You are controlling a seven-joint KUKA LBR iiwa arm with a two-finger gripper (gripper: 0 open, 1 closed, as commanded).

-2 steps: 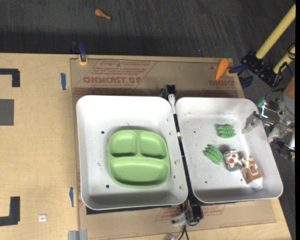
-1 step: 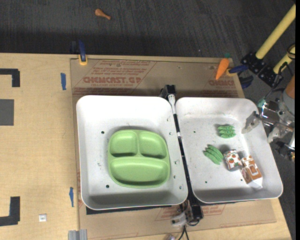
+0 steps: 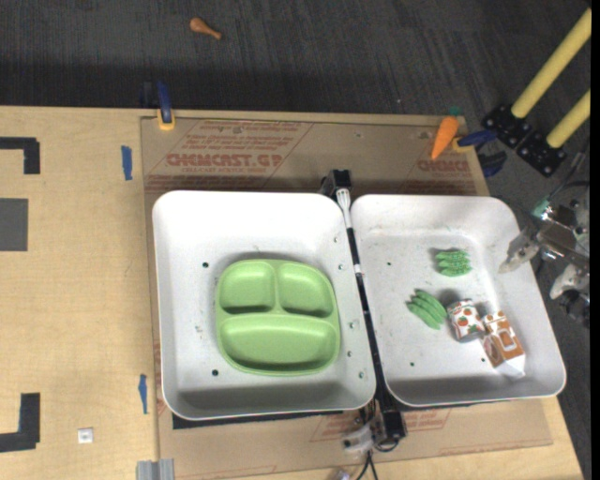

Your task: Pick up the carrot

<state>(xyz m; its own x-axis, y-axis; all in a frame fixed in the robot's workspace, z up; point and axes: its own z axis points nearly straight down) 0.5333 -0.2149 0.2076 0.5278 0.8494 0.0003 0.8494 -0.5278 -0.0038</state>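
1. Gripper (image 3: 521,251): at the view's 3 o'clock edge, over the right rim of the right bin (image 3: 412,211); mostly cut off by the frame, metal parts blurred. Whether the pincer is apart or together: cannot tell. Nothing seen in it.
2. Carrot (image 3: 444,137): outside both bins, on the cardboard (image 3: 234,155) at 1 o'clock from the right bin, just beyond its far rim (orange body, small green top); well apart from the gripper.
3. Left bin (image 3: 178,281): holds one green tray (image 3: 277,314), three compartments, lying flat near the middle.
4. Right bin: two green pods, one (image 3: 453,262) toward 1 o'clock of the bin's middle, the other (image 3: 427,307) near the middle; a red-and-white packet (image 3: 465,321) touching an orange-and-white packet (image 3: 502,343) toward 4 o'clock (print too small to read).
5. Bench (image 3: 66,281): tan board with black corner marks and blue tape tabs.
6. Floor (image 3: 328,47): dark carpet at 12 o'clock, bearing a small orange item (image 3: 203,29), unidentifiable.
7. Two yellow bars (image 3: 562,66) at 2 o'clock, in black clamps.
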